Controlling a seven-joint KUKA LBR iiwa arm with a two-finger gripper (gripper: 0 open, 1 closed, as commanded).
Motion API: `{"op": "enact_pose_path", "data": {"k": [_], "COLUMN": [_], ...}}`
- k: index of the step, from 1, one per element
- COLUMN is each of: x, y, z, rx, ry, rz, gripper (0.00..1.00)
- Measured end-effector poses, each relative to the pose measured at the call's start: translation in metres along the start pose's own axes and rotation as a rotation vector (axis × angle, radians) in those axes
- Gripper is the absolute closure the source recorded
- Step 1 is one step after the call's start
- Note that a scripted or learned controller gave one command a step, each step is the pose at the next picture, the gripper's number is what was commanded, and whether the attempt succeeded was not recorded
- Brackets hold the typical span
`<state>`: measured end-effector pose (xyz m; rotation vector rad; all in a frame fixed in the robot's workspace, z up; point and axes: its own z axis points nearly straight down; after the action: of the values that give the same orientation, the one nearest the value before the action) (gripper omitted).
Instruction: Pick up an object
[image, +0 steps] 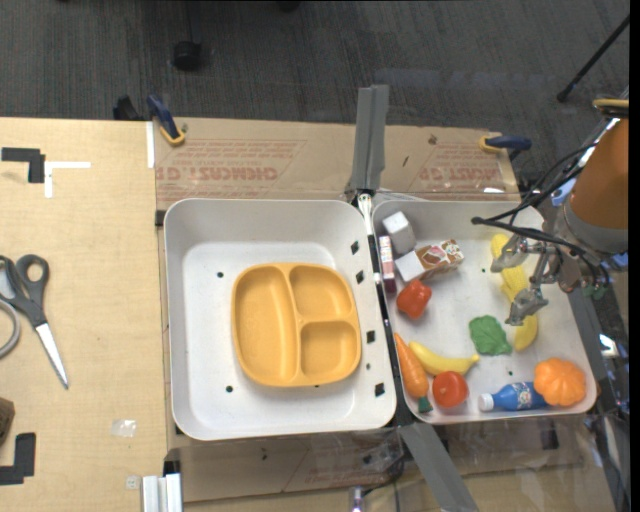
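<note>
My gripper (528, 290) hangs low over the right side of the right bin (470, 212), with the orange-banded arm reaching in from the right. It is directly above a yellow toy (508, 272), and a second yellow piece (526, 333) lies just below it. A green leafy toy (489, 335) sits to its lower left. Also in this bin are a banana (441, 357), a carrot (411, 369), two red toys (413, 298) (450, 389), a brown packet (441, 257), a grey-white box (398, 233), a blue-white bottle (511, 398) and an orange pumpkin (559, 381). Nothing is visibly held.
The left bin (190, 300) holds an orange divided plate (297, 323). Scissors (36, 312) lie on the wooden bench at the far left. Cardboard (260, 165) lies behind the bins, with blue clamps at its corners. Cables run beside the arm on the right.
</note>
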<state>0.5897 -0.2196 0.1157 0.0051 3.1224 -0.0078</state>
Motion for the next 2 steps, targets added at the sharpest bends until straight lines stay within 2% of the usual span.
{"op": "enact_pose_path", "data": {"k": [1, 2], "x": [-0.011, -0.013], "y": [-0.001, -0.001], "z": [0.021, 0.010], "rx": [-0.003, -0.001], "ry": [0.011, 0.004], "rz": [0.103, 0.101], "gripper": [0.00, 1.00]}}
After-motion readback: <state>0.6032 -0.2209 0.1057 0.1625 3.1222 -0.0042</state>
